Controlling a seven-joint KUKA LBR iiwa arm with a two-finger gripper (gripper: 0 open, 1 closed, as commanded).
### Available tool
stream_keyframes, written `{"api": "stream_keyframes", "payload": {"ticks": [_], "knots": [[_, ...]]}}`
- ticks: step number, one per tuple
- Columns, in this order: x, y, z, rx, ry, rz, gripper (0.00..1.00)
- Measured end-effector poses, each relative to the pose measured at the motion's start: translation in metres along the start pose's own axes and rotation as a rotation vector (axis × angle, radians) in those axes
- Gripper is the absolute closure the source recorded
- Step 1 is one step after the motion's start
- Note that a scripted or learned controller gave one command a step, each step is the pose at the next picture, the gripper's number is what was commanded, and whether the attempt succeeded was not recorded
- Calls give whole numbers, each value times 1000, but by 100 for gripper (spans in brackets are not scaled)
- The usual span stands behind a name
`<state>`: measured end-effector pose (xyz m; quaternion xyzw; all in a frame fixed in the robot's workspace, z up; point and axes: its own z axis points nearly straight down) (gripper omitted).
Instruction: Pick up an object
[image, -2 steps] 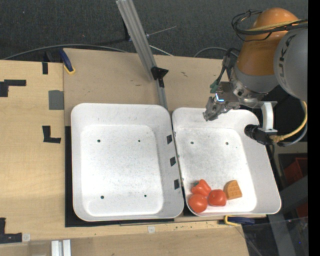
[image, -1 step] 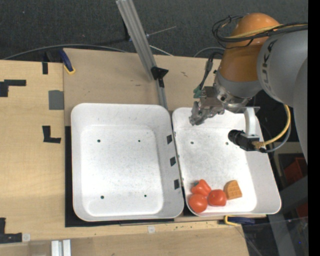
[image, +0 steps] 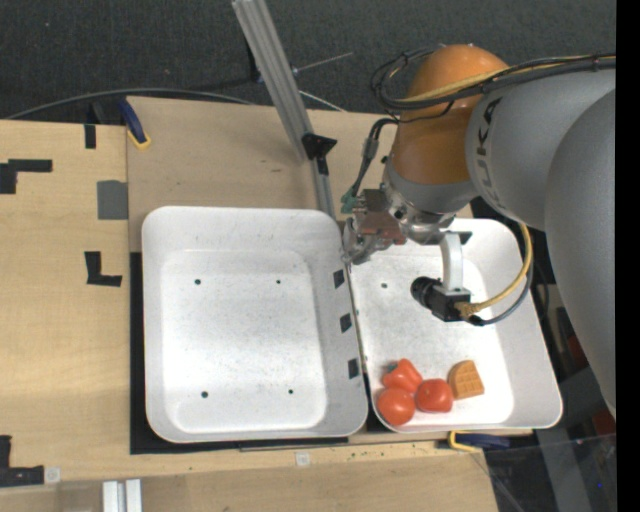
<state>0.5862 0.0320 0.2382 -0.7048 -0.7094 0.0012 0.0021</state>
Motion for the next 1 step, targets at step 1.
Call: {"api": "stream_keyframes", "payload": {"ticks": [1], "knots": [[58, -14, 13, 0, 0, -1, 100]]}}
